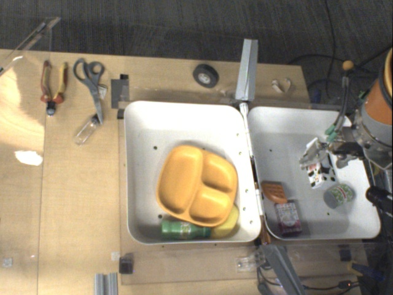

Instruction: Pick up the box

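Box: we see a small dark purple box [288, 219] lying flat on the floor of the right bin [279, 131], close to that bin's near-left corner and just beside its front wall.
Box's neighbour: an orange-brown snack-like item [275, 192] lies just beyond the box, toward the bin's left wall; we cannot tell whether the two touch.
Round item: a small greenish-grey round object [339, 195] rests on the right bin's floor, well to the right of the box.
Gripper: the gripper [318, 163] hangs over the middle of the right bin, apart from the box and up-right of it, near the round item.
Gripper state: we cannot tell how far it stands apart, since the tip is a blur of white and dark parts; we see nothing of the box in it.
Arm: the grey arm [374, 118] comes in from the right edge, with green cabling near the wrist.
Left bin: the left bin [141, 134] bears a yellow divided tray [198, 184] tilted over a green bottle [181, 228] and a yellow-green item [228, 224] by the front wall.
Bench: on the wooden bench [67, 195] left of the bins lie scissors [92, 82] and red-handled pliers [53, 85]; a roll of black tape [206, 75] sits behind the left bin.
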